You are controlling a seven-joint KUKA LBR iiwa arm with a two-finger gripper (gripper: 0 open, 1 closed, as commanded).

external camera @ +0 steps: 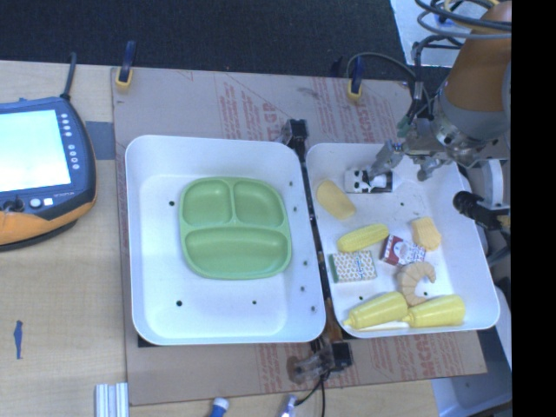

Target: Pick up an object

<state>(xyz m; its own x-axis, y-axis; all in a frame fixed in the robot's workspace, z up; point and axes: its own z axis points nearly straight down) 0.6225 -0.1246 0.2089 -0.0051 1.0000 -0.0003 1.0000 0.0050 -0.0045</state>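
While the left bin holds a green tray, the gripper, grip unclear, nears the right bin's cow toy

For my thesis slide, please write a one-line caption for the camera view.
Robot hand at a small black-and-white toy in the right bin; green divided plate in the left bin.

Both white bins looked like smooth, glossy plastic, as did the green divided plate. The bench showed pale wood grain; the brown sheet was perhaps matt cardboard.
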